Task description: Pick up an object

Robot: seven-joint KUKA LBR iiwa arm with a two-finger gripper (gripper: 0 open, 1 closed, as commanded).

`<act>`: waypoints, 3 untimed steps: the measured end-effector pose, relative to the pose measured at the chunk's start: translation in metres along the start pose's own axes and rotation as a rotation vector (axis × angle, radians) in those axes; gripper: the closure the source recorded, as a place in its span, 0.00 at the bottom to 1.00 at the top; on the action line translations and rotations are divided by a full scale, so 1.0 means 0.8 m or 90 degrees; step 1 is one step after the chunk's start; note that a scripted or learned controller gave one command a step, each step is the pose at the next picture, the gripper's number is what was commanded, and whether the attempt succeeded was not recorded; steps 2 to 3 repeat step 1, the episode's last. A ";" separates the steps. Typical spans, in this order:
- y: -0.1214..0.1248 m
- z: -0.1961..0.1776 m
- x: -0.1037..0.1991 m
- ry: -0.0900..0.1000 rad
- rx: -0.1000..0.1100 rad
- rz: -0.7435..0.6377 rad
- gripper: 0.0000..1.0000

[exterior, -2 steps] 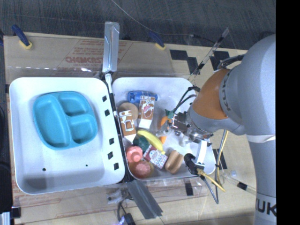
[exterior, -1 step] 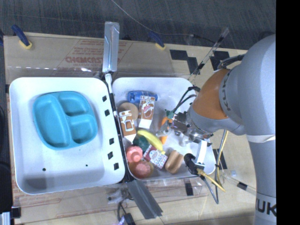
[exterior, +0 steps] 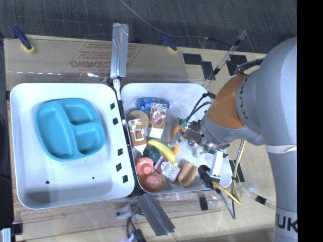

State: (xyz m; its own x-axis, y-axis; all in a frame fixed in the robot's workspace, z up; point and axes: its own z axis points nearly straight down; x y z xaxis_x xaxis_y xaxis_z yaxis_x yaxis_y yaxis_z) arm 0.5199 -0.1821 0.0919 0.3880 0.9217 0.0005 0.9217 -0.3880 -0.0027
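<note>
**Arm over right bin, toy food below**

Grey arm [exterior: 267, 100] enters from the right, orange band bent down over the right bin [exterior: 194, 92]; gripper [exterior: 194, 135] low among the clutter, grip state cannot be told; banana [exterior: 161, 150] just left of it, amid packets and a bun; blue divided plate [exterior: 69, 127] in left bin [exterior: 22, 150].

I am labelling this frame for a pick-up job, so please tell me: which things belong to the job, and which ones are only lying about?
For the job:
- hand
- right bin
- its items: banana, bun, blue can

Lying about:
- left bin
- blue tray
- blue clamp
</note>
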 end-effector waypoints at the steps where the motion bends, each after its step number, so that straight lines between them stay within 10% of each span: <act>1: 0.000 0.000 0.000 0.000 0.000 0.000 0.00; 3: 0.000 0.000 0.000 0.000 0.000 0.000 0.00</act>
